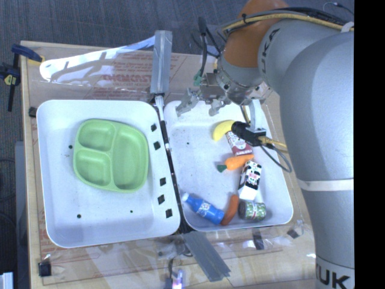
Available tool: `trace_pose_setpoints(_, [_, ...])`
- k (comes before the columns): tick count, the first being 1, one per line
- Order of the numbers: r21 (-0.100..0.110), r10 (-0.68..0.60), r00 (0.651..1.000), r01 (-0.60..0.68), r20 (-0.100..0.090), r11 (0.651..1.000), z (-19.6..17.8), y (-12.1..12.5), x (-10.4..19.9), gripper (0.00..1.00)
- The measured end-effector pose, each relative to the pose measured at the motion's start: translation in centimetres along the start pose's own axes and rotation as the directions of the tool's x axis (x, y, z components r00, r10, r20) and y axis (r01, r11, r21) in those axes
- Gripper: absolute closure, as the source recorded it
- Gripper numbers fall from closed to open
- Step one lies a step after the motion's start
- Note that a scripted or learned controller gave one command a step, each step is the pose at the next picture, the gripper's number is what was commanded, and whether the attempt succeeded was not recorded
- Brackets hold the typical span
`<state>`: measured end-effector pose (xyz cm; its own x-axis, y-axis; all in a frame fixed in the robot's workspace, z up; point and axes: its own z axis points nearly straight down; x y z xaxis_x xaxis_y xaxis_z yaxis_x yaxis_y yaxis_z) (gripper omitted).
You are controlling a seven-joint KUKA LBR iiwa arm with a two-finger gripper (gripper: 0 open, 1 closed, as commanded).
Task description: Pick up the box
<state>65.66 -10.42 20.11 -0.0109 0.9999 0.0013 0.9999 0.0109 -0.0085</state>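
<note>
While the gripper (201, 104) hangs spread and empty over the right bin's (192, 179) far-left corner, it's pre-grasp: next it must cross to the box (250, 180) near the right edge.

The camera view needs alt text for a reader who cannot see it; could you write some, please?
A grey arm's gripper hangs over the right bin's far edge, nothing between its fingers. Nearer lie a banana, a box, a bottle and a can; the left bin holds a green tray.
</note>
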Motion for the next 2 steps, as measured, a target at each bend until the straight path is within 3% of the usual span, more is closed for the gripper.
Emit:
trace_pose_setpoints(1, [-0.001, 0.016, 1.0, -0.016, 0.001, 1.0, 11.23, -0.03, -4.82, 0.0])
trace_pose_setpoints(2, [0.005, 0.013, 1.0, -0.013, 0.0, 1.0, 10.47, -0.06, -4.76, 1.0])
